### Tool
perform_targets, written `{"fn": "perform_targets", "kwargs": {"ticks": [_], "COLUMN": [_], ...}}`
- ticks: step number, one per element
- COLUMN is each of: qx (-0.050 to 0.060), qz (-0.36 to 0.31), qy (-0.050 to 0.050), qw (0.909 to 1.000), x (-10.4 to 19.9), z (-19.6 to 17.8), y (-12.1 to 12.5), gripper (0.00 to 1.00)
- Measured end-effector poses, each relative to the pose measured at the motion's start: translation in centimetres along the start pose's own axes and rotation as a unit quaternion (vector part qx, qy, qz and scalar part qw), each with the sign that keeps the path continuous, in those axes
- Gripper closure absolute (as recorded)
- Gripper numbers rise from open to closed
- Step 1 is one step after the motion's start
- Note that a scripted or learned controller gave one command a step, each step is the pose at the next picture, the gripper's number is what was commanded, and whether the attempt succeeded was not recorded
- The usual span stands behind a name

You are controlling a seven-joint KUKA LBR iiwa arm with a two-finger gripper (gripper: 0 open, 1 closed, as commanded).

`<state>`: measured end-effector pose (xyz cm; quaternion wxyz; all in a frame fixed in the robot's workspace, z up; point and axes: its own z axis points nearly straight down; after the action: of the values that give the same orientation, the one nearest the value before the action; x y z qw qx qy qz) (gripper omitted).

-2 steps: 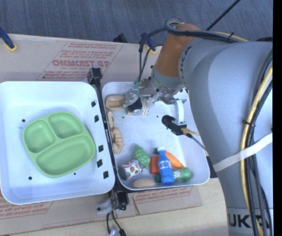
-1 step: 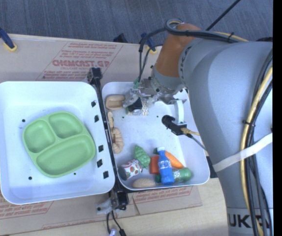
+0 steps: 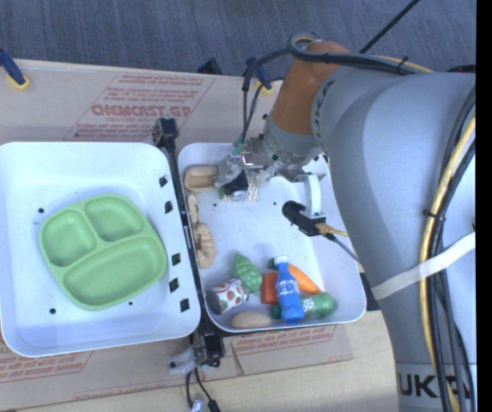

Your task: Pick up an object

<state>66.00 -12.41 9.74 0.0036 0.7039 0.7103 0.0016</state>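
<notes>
Claw (image 3: 244, 178) sits low in the upper middle of the frame, beside a bread roll (image 3: 200, 177); I cannot tell its state; nothing looks lifted; the pick remains undone.

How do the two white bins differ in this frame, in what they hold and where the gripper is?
The left bin holds one thing, a green divided plate; the right bin holds many small toy foods, among them a blue bottle and a bread roll. The gripper is over the right bin's far end, away from the left bin. The left bin looks wider than the right bin. Both are white, shallow and round-cornered, set side by side.
</notes>
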Motion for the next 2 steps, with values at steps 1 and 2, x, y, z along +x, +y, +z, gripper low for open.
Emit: {"fn": "perform_targets", "kwargs": {"ticks": [1,2], "qx": [0.000,-0.001], "qz": [0.000,-0.003], "qy": [0.000,0.002], "qw": [1.0000,1.0000], "x": [0.0,0.3], "z": [0.0,-1.1], "y": [0.0,0.2], "gripper": [0.00,1.00]}}
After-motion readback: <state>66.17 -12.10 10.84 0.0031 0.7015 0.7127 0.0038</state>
